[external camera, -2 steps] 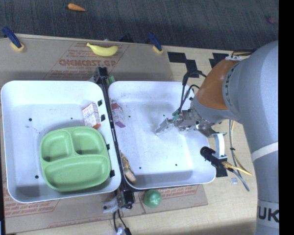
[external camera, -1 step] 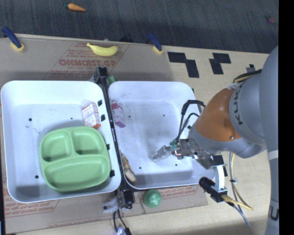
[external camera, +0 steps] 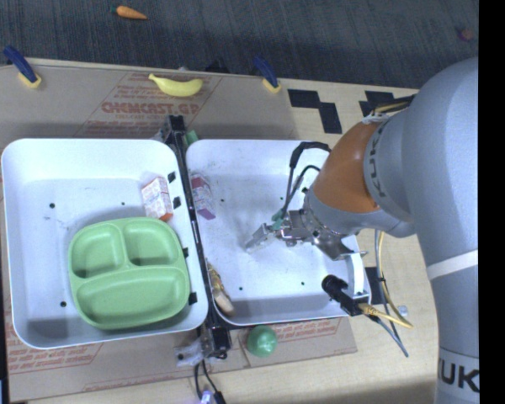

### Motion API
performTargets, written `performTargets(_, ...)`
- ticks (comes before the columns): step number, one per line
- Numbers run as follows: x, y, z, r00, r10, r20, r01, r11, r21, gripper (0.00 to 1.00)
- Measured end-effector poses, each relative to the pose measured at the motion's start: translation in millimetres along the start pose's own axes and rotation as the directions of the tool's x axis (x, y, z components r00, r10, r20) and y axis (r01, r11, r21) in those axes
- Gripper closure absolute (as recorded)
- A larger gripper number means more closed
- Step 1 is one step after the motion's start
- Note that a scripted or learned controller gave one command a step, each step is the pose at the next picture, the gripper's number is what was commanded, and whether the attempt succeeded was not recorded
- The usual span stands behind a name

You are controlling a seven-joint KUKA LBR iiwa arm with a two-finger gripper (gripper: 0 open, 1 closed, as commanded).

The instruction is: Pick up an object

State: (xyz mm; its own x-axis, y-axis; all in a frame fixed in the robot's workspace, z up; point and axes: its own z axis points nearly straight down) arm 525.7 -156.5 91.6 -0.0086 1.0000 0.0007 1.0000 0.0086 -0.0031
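Note:
My gripper [external camera: 259, 239] hangs low over the middle of the right bin [external camera: 244, 146], reaching in from the right and pointing left; nothing shows under or in it. A clear packet with a reddish label [external camera: 200, 194] lies against that bin's left wall. A tan, knobbly object [external camera: 218, 293] rests in its near left corner. In the left bin [external camera: 34, 154] sit a green divided plate [external camera: 130, 269] and a small red-and-white carton [external camera: 156, 197] just behind the plate.
A yellow banana [external camera: 177, 84] lies on the cardboard behind the bins and a green ball [external camera: 262, 340] in front of the right bin. Blue clamps [external camera: 23, 67] [external camera: 266, 71] hold the cardboard's far edge. An orange carrot [external camera: 131, 12] lies on the floor.

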Motion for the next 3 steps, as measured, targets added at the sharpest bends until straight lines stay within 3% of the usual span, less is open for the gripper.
performTargets(1,30,68,0,1.000,0.003,-0.001,-0.003,1.000,-0.002,0.00)
performTargets(2,31,68,-11,1.000,-0.003,-0.001,0.003,1.000,-0.001,1.00)
performTargets(3,64,59,-158,1.000,0.002,0.002,-0.002,1.000,-0.008,1.00)
